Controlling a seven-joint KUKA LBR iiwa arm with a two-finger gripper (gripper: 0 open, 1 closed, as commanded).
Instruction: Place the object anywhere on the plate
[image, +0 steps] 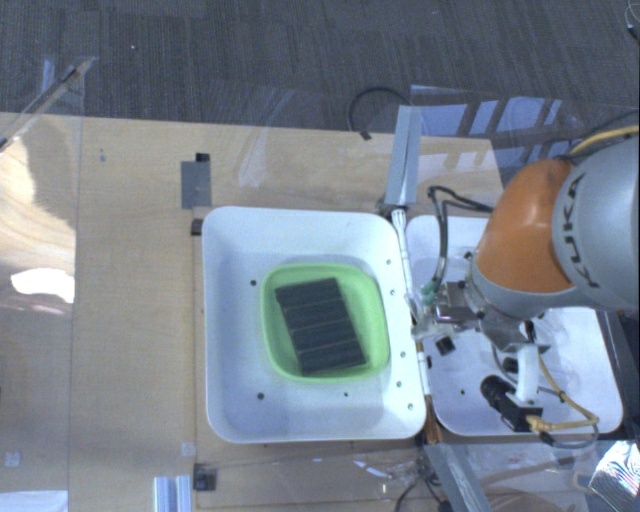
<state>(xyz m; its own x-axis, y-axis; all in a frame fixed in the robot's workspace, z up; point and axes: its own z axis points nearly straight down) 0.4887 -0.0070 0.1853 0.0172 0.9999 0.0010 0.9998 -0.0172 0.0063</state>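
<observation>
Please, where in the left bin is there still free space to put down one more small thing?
In the left bin, bare floor rings the green plate: widest toward the far wall and along the left wall. The plate itself is crowded; the dark ridged object covers most of it.

One fixed overhead camera (slightly slanted) over both bins (230, 330).

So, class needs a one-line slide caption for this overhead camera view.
Dark ridged block lies on the green plate in the left bin; the arm sits over the right bin.
</observation>
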